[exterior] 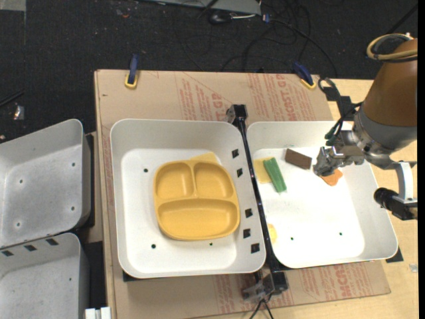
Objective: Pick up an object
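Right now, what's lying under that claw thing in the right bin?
Under the gripper an orange object pokes out on the right bin floor. The gripper covers most of it, so its shape is unclear.

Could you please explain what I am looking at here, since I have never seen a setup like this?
This is one camera fixed above a bench, looking down at a slant. The grey and orange machine on the right is a robot arm; its gripper is its two-finger hand, low over the right white bin. That bin holds a green block, a brown block and a small orange piece right at the gripper. I cannot tell whether anything is held. The left white bin holds a yellow divided tray. The arm's job is to pick up an object.
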Available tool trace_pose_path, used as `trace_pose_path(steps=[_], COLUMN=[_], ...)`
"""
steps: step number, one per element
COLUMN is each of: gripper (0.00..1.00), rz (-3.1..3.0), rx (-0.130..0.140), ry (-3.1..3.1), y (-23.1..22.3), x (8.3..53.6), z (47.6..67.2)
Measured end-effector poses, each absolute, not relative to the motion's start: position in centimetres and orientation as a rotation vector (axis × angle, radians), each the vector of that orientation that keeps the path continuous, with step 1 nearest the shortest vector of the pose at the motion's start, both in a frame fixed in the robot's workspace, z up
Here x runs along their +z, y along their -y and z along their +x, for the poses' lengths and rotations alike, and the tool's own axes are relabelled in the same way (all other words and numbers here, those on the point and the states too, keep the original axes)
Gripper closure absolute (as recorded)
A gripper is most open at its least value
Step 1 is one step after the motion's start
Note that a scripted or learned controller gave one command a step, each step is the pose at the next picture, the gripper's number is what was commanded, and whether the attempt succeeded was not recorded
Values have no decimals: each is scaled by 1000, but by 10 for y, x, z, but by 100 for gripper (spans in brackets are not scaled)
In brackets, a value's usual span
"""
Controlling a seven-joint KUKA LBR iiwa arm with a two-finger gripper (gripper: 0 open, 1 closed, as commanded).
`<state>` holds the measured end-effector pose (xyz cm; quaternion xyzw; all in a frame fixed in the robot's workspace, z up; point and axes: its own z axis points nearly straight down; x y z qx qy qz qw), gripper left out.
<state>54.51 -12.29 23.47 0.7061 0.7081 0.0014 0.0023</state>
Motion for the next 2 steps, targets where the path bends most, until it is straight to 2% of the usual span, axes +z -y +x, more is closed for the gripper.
trace_pose_path(steps=[2], gripper=[100], rz=[2213], rx=[2], ry=[-2228], y=[25], x=[230], z=[592])
